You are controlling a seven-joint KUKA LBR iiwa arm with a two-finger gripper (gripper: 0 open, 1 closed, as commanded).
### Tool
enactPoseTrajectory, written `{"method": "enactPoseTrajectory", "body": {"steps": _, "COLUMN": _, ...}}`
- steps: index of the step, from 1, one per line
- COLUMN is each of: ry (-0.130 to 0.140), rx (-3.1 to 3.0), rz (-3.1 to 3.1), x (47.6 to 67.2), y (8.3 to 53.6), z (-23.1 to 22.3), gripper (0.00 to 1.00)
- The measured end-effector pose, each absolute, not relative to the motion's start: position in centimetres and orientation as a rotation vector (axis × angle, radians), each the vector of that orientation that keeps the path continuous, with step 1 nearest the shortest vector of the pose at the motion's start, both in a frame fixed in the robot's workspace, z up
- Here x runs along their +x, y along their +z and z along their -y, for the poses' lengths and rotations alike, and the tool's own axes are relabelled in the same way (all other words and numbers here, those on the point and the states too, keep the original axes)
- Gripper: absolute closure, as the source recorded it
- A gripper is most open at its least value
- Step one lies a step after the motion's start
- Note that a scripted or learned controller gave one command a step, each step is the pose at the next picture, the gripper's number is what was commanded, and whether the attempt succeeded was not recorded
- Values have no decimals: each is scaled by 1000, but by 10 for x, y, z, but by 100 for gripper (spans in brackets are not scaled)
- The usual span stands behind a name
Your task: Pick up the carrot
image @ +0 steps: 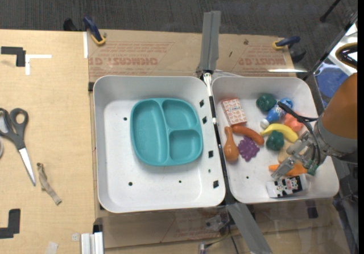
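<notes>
Checking the gripper (pixel 297 159) first, I cannot tell whether it is spread or pressed together. I take the carrot (pixel 280 166) to be the small orange piece right at its tip, on the side away from the arm. Just beside the tip lies a black-and-white card (pixel 284 186), and slightly beyond it sit a green toy (pixel 275 141) and the banana (pixel 280 131), so I would centre on the carrot alone before squeezing. Farther off, the purple grapes (pixel 248 148) pose no risk, so I would lift straight up and confirm the catch.
</notes>
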State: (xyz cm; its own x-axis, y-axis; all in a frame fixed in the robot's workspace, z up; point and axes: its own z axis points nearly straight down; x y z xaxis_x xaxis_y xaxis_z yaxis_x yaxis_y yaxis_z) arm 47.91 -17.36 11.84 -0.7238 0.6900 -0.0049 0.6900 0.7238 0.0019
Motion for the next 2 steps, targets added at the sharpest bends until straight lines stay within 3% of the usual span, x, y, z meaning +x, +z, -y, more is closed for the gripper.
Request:
{"method": "enactPoseTrajectory", "body": {"steps": 1, "ry": 1, "rx": 1303, "rz": -2859, "x": 499, "y": 92, "z": 130, "gripper": 0}}
{"method": "enactPoseTrajectory", "body": {"steps": 2, "ry": 0, "rx": 1074, "rz": -2953, "x": 489, "y": 91, "z": 101, "gripper": 0}}
